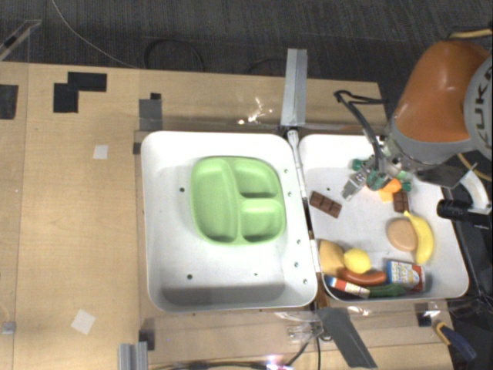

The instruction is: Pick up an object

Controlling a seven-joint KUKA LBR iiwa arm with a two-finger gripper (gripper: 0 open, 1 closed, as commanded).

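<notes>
The arm [443, 91] is the thing nearest to the camera: its orange band and grey body rise high over the right bin, at the upper right of the view. Below it, the gripper [360, 177] hangs over the upper part of the right bin. Whether the fingers are apart or together, I cannot tell, because they look small and blurred. I see nothing between them.

The wooden bench [69, 230] is the largest flat thing. On it stand two white bins side by side. The left bin [162, 284] holds a green divided tray [235, 199], which lies in the middle of it.

The right bin [331, 156] holds many small objects. A yellow banana [420, 233] lies on the right side, and a round tan piece [401, 235] touches it on its left. In the lower left corner of this bin there is a pale yellow piece [330, 254] and a lemon [357, 261] just beside it. Below them lies a red sausage [366, 277], and to the right of it a small carton [404, 274] with a blue and red label. A brown chocolate bar [325, 204] lies alone near the left wall, just below and to the left of the gripper. A small orange piece [390, 188] and a small brown block [400, 201] lie close under the wrist.
</notes>
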